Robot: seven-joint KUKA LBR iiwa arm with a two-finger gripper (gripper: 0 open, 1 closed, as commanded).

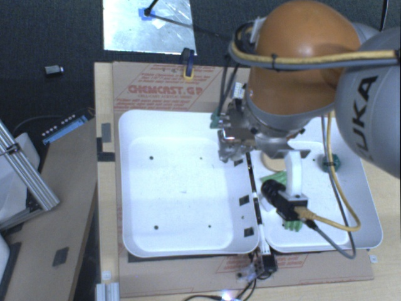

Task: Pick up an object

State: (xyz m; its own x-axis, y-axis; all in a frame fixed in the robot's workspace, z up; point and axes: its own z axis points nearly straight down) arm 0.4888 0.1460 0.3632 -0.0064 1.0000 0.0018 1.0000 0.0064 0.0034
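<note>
Brown sheet (164, 88) beyond the gripper (233, 147) reads CHEMCAST GP — arm (374, 121) says UKA — can't tell if gripper's spread or closed.

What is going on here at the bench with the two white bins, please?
A robot arm reaches in from the right, and its gripper is low near the strip where the two white bins meet, over the left bin at its right edge. The right bin holds a few small things: a tan disc, a teal piece and a green piece. Whether the gripper has hold of anything cannot be told from this view.
</note>
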